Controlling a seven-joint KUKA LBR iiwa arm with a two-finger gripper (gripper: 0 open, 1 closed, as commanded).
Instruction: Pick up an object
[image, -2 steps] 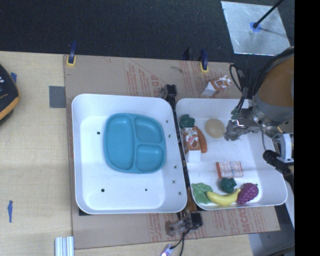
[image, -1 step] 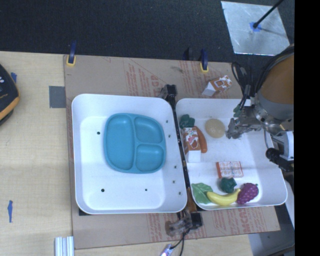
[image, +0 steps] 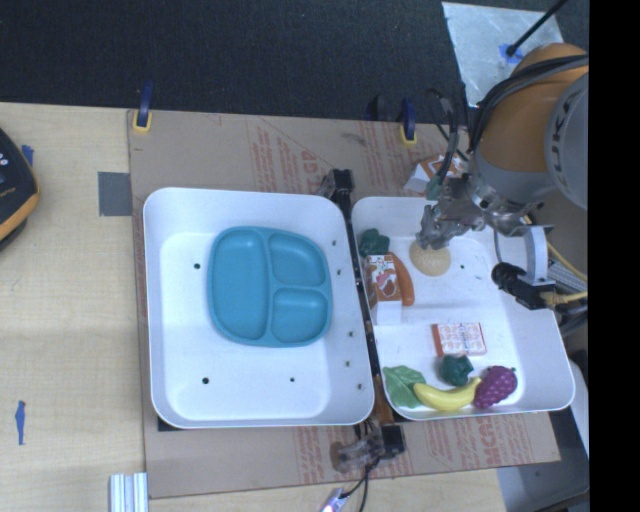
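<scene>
My gripper (image: 436, 236) reaches into the right bin (image: 530, 330) from the upper right and hangs over the bin's far middle. Right under its tip lies a round tan cookie (image: 432, 262), partly covered by the fingers. To the left lie a dark green piece (image: 374, 242) and a packaged hot dog (image: 388, 280). Toward the near side sit a small red-and-white box (image: 459, 338), a green broccoli-like piece (image: 456, 368), a yellow banana (image: 446, 397), a green leaf (image: 402, 382) and purple grapes (image: 496, 386).
The left bin (image: 180, 390) holds a blue divided plate (image: 270, 285). Black clamps sit between the bins at the far (image: 340, 185) and near (image: 365, 450) ends. A black cable connector (image: 520, 285) hangs over the right bin's right side.
</scene>
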